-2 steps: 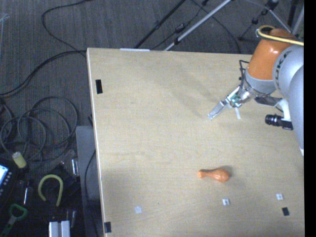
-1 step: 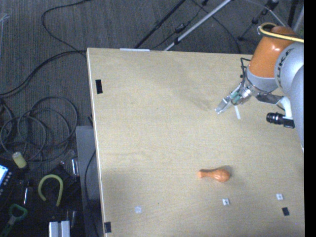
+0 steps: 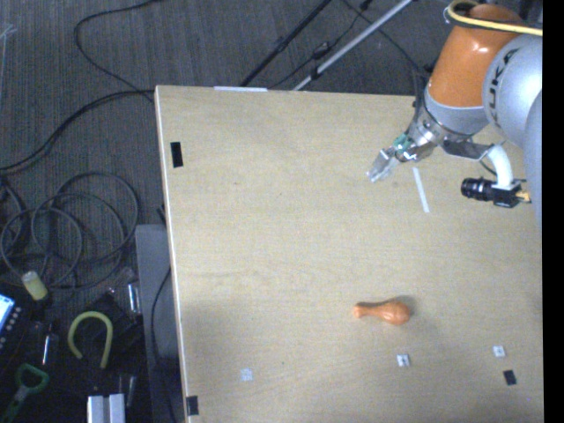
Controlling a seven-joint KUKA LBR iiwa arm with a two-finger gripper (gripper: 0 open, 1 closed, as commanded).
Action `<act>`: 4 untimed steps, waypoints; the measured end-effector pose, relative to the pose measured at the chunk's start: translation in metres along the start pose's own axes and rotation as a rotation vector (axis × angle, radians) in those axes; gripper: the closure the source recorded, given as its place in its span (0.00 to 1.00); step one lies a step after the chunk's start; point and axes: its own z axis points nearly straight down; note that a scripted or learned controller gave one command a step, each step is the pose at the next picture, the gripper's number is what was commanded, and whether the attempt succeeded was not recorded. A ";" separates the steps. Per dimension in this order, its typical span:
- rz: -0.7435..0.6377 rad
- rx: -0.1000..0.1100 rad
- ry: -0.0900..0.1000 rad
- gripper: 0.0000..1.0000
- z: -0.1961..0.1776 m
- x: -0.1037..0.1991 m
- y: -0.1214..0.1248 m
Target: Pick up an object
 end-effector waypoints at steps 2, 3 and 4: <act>0.203 0.002 0.001 1.00 -0.006 0.091 0.044; 0.552 0.004 -0.003 1.00 -0.069 0.061 -0.066; 0.513 0.004 -0.002 1.00 -0.058 -0.006 -0.132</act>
